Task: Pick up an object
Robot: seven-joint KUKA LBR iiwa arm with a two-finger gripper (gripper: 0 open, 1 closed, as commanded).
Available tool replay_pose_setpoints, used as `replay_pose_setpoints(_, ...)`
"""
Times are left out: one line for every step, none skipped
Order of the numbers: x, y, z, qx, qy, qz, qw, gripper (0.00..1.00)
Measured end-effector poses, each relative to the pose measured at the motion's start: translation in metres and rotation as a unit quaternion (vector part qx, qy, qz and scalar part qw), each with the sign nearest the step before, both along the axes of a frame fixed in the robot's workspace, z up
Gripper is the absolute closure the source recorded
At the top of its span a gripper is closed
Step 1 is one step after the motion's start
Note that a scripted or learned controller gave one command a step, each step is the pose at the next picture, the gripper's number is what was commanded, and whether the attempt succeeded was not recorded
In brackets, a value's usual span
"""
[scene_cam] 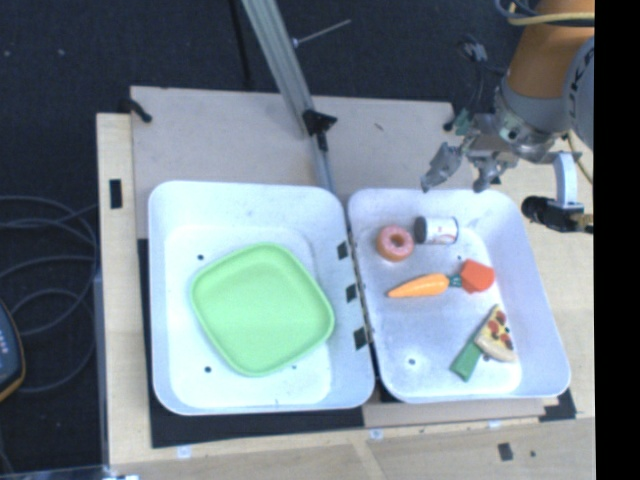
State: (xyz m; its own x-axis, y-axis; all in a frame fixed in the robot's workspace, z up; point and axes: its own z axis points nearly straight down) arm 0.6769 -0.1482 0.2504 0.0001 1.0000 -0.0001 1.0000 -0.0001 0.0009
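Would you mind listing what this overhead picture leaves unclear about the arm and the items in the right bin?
- Arm: cut off by the camera view's top and right edges.
- Small jar: label too small to read.
- Green block: its upper end is tucked under the pizza slice.
- Gripper: height above the right bin unreadable from this slant.

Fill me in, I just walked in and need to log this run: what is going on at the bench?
A grey and orange robot arm reaches in from the right, its claw open and hovering over the far edge of the right bin, holding nothing. In that bin lie a doughnut, a small jar, a carrot, a red piece, a pizza slice and a green block. The left bin holds a green plate. Nothing has been picked up yet.
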Motion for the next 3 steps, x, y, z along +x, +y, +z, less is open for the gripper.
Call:
replay_pose_setpoints(-0.005,0.003,-0.044,-0.0002,0.002,0.000,1.0000,0.00)
replay_pose_setpoints(-0.006,0.010,-0.089,-0.0002,0.002,0.000,1.0000,0.00)
replay_pose_setpoints(-0.006,0.015,-0.119,-0.0011,-0.004,0.000,1.0000,0.00)
